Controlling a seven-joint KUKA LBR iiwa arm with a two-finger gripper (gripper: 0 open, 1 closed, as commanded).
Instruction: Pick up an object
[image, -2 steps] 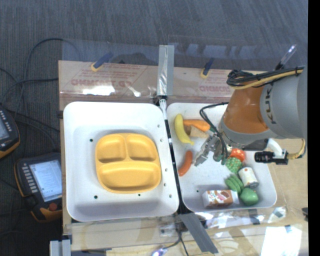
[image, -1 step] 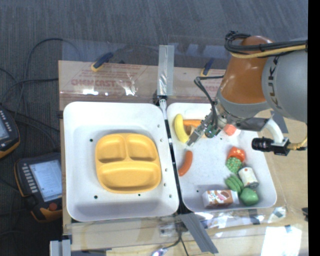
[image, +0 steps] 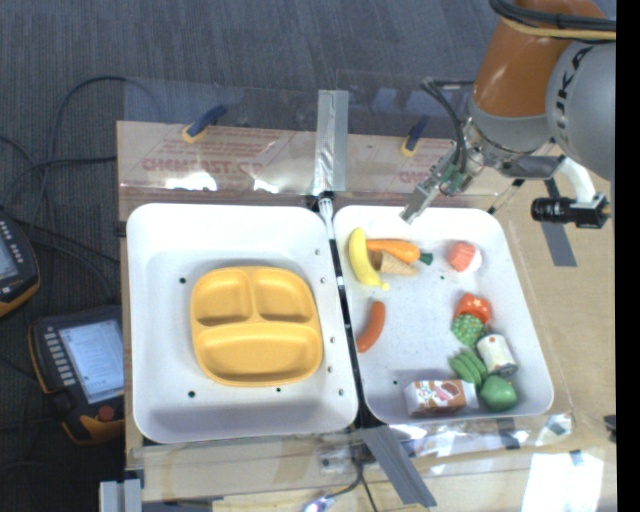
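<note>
Reaching in from the upper right of the frame, the arm (image: 535, 80) carried its gripper (image: 418, 207) down over the upper rim of the right bin (image: 520, 270), its tip hanging near the top edge of that bin, left of centre. Whether the gripper was open or closed could not be told; it looked like one slim slanted point, and nothing showed between it.

Just below and left of the tip lay the banana (image: 361, 259), and beside it the carrot (image: 396, 250), lying across a pale wedge that touched the banana. Both sat near the gripper but apart from it. Further right in the same upper part of the bin was a round red-orange piece (image: 461, 256). Lower down the sausage (image: 371, 326) lay slantwise near the left wall. Along the right side, well below the gripper, were a tomato (image: 474, 306), a small can (image: 496, 354), several green pieces and a carton (image: 438, 396) near the bottom rim.

In the left bin (image: 160, 250) rested a yellow divided tray (image: 256, 325), well apart from the gripper.
</note>
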